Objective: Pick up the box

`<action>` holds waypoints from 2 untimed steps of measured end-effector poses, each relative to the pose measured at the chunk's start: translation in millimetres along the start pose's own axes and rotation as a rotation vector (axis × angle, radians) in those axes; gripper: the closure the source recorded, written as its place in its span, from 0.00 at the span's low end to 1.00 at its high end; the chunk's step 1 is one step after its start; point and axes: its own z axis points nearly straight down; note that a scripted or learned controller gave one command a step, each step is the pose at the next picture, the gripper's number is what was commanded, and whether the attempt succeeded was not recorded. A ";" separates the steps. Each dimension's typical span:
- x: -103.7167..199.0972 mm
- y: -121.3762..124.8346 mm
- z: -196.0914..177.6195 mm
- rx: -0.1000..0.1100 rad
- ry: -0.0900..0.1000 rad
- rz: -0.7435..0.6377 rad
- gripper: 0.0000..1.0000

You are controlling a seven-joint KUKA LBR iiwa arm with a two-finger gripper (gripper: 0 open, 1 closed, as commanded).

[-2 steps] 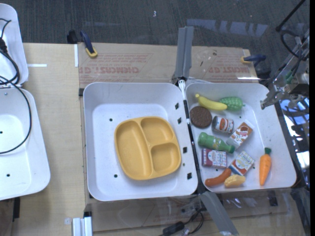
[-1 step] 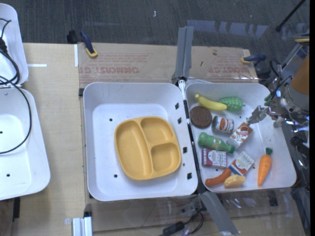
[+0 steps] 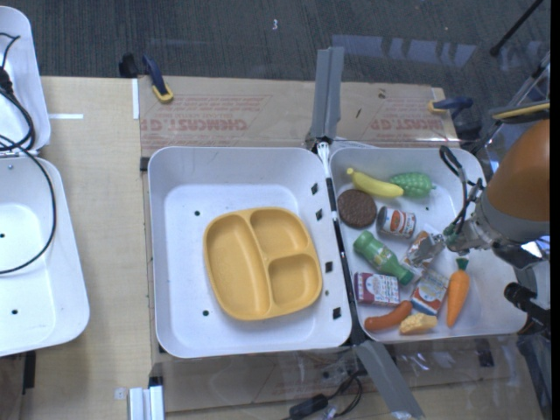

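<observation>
Looking at this one, you're in the approach step, nothing lifted yet as far as I can see. The claw (image 3: 429,250) is down low in the right bin (image 3: 492,322), poking in from the right side, and it's sitting in the middle of the clutter. I honestly cannot tell how it's set, whether it's spread or pinched; it's just a small metallic blur at that spot, so don't count on a grab.

The box (image 3: 377,289) (red and white carton, lying flat) is in the front part of that same bin, left and a bit toward the front from the claw. Near, but not under it. A green bottle (image 3: 382,257) lies just behind the box, a sausage (image 3: 386,317) just in front of it, and there's a small red and white pack (image 3: 430,298) between the box and the carrot (image 3: 456,297). A can (image 3: 396,223) sits just behind the claw's spot.

So my guess for your next move: come up a touch, shift left and forward until you're centred over the box, then go straight down. The tight bit is the bottle crowding its back edge, and you could easily end up nudging that instead. The left bin (image 3: 175,261) just has the yellow divided plate (image 3: 262,262), no concern there.
</observation>
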 end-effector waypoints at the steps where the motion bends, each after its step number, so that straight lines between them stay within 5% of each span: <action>1: 25.5 -24.1 -0.2 -0.009 -0.006 -0.096 0.00; 2: 11.2 49.6 2.7 0.007 0.007 0.021 0.00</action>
